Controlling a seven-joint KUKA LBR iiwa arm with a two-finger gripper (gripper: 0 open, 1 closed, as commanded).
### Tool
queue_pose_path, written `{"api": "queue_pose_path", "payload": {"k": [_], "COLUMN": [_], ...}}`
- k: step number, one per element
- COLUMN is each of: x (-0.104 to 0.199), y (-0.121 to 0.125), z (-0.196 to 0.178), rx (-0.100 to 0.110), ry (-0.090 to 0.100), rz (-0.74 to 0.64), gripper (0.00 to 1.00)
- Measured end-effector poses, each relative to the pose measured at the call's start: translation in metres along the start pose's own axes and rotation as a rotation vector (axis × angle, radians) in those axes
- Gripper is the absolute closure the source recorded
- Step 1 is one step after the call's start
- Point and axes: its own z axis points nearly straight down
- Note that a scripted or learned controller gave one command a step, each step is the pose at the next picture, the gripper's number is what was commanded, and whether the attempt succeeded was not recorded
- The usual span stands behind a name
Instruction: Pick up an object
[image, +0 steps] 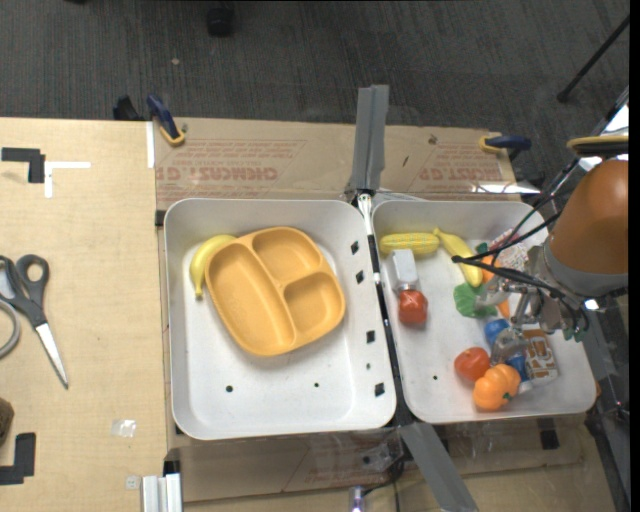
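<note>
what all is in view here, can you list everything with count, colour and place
bins: 2, white, side by side on the bench
divided plate: 1, orange-yellow, left bin
banana: 1, yellow, left bin, against the plate's left edge
corn cob: 1, yellow, right bin, far end
small grey block: 1, right bin, below the corn
tomato-like items: 2, red, right bin
orange fruit: 1, orange, right bin, near corner
green item: 1, right bin, beside the hand
scissors: 1, grey handles, bench at left
clamps: 2, blue, on the cardboard's far edge
arm: 1, orange band, from the right
hand: 1, low over the right bin
</note>
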Motion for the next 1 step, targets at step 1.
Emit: {"api": "queue_pose_path", "payload": {"k": [1], "x": [-0.0020], "y": [0.0009], "z": [-0.0107], "rx": [0.002], "ry": [-0.005], "rz": [-0.004], "gripper": [1.00]}}
